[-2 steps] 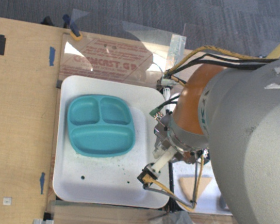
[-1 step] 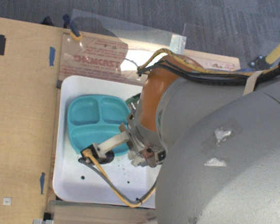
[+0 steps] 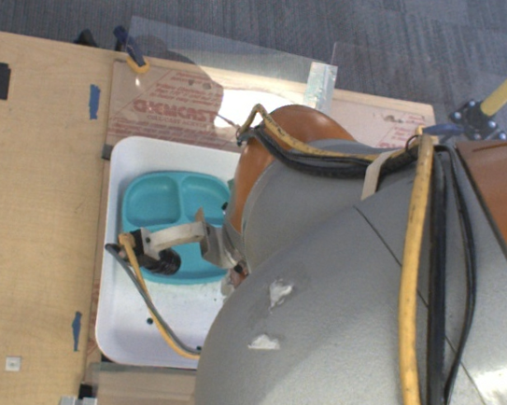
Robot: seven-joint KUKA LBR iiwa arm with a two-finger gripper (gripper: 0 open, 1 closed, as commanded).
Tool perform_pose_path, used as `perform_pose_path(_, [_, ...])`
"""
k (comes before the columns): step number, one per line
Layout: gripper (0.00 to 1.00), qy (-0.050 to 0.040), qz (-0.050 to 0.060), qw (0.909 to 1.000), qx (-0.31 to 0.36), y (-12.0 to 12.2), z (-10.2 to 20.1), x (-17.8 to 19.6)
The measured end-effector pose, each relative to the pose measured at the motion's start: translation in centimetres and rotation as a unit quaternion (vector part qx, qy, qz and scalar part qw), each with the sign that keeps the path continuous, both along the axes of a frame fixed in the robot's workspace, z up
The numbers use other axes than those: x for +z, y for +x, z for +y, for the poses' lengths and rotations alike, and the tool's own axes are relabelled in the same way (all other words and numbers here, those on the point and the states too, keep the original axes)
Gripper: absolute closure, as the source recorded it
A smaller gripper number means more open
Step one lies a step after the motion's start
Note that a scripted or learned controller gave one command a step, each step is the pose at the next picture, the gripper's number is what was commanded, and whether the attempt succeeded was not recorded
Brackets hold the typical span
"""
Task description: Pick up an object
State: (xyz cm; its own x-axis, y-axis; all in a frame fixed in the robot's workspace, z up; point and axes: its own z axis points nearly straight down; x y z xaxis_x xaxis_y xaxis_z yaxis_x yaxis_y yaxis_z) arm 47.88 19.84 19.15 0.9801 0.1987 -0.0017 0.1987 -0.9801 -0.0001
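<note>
Metal of the grey arm (image 3: pixel 347 334) spreads over the whole right side of the white bin (image 3: pixel 121 333), hiding that wall and everything past it. An orange band (image 3: pixel 264 165) on the arm sits above the bin's far right part. The gripper (image 3: pixel 218 248) hangs low over the middle of the bin, at the right end of a teal divided tray (image 3: pixel 154 201). Whether its jaws are spread or pressed together cannot be told, since the wrist covers them from above. The tray, the one loose thing to pick, lies flat on the bin's floor in the far half. It is near the left wall and apart from the far wall, with its compartments facing up. White floor shows in the bin's near half. The bench's tan board (image 3: pixel 26 210) lies just outside the bin's left wall, and a clear plastic sheet (image 3: pixel 227 61) stands beyond its far wall.
</note>
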Motion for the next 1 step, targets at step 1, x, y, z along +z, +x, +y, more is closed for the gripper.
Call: perform_pose_path(1, [1.00, 0.0004, 0.000, 1.0000, 0.004, 0.36, 2.72, -0.23])
